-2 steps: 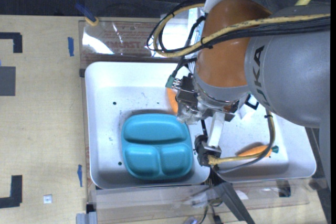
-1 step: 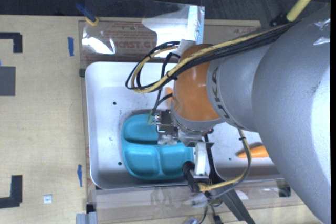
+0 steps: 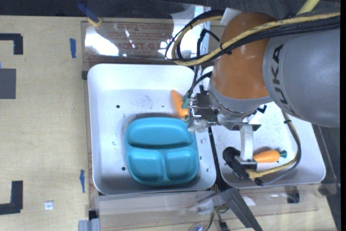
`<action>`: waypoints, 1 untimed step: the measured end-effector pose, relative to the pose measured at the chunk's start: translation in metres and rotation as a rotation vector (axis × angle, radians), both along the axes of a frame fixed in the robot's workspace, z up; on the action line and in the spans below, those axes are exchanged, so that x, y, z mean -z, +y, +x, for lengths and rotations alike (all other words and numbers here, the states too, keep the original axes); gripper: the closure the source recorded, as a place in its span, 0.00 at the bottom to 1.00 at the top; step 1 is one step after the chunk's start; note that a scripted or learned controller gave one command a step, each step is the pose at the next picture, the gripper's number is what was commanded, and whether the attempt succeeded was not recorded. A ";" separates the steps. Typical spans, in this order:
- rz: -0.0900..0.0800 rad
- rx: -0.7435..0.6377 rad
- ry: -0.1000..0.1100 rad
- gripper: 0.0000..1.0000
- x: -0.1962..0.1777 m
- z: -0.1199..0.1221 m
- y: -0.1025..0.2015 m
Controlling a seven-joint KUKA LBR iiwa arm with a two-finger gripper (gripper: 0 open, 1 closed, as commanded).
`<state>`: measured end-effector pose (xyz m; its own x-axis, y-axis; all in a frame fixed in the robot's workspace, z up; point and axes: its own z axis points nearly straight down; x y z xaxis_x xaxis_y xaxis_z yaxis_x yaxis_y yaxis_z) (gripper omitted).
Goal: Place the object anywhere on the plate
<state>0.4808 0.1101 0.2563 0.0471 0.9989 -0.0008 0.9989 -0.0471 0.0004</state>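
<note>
On the tabletop point(image 3: 43, 116), I judge the carrot point(image 3: 177, 103) light, rigid, slick; grip mid-body. Jaws' state by the plate point(image 3: 161, 151): I cannot tell.

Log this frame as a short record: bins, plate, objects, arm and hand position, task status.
bins: two shallow white bins side by side, left bin, right bin
plate: blue divided plate in the left bin, toward its near side
objects: one orange carrot in the left bin, just beyond the plate's far right corner; second orange carrot in the right bin
arm: reaches in from the right, wrist over the divide between bins
hand: hand beside the first carrot; grasp not discernible
task status: nothing on the plate yet
</note>
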 end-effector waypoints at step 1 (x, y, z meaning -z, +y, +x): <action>-0.001 0.012 0.009 1.00 0.069 -0.003 0.042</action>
